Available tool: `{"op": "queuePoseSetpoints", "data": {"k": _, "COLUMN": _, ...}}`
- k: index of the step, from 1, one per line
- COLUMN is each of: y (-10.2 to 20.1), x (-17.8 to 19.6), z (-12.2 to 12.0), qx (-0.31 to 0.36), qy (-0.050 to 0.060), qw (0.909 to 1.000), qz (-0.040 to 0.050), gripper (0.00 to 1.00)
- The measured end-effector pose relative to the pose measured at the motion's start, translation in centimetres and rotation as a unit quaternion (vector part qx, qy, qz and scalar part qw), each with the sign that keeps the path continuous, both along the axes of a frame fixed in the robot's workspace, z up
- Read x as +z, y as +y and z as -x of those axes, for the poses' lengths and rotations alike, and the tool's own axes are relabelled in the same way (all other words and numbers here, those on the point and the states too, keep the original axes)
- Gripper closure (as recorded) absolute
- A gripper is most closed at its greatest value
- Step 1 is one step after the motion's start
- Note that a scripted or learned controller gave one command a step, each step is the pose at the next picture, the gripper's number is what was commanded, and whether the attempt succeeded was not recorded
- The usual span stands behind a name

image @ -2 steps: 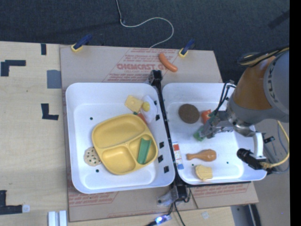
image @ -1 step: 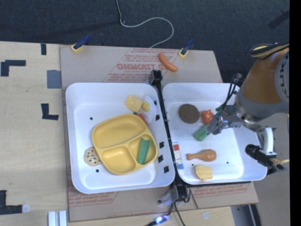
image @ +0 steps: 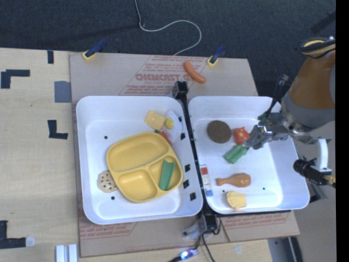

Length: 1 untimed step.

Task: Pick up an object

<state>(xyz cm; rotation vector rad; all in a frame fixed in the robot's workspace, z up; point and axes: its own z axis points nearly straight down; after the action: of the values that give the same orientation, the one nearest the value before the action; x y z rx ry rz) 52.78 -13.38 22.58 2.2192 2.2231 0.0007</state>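
At the near edge of the right bin (image: 272,203) lies a small yellow wedge (image: 236,200), and just beyond it a tan drumstick (image: 234,180). In the left bin (image: 87,146) a yellow divided tray (image: 136,160) carries a green stick (image: 167,174) in its 4 o'clock compartment, with a round cookie (image: 107,182) touching the tray's 8 o'clock rim and a yellow block (image: 156,120) at its 1 o'clock. Farther in the right bin, a green block (image: 235,154) sits at the tip of the end effector (image: 255,140); whether it is open or closed cannot be told. A red piece (image: 241,135) and a brown disc (image: 218,131) lie beside it at 10 o'clock. Farthest, an orange sausage (image: 194,72) rests on the table (image: 158,75).
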Motion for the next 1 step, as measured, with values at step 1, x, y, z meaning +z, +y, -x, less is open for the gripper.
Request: {"op": "queuePoseSetpoints", "data": {"k": 1, "y": 5.26, "x": -1.17, "z": -1.59, "qx": 0.003, "qy": 0.001, "qw": 1.0000, "qz": -0.0008, "gripper": 1.00}}
